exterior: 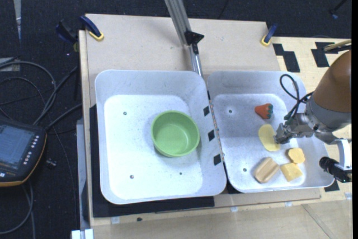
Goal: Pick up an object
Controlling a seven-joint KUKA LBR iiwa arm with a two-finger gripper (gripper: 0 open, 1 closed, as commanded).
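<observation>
Pale wooden bench top (145,45) centre frame; two shallow white plastic bins side by side: left (112,120), right (235,106).

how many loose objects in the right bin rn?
5: a red piece near the back, a yellow round piece by the gripper, two yellow chunks and a tan block in front. The arm may hide more.

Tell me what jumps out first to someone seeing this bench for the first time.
The green bowl stands alone in the middle of the left bin, the brightest thing on the bench. In the right bin a cluster of small items draws the eye: a red piece, a flat yellow piece, and tan and yellow blocks near the front. The arm's claw sits low at the yellow piece's right edge.
</observation>
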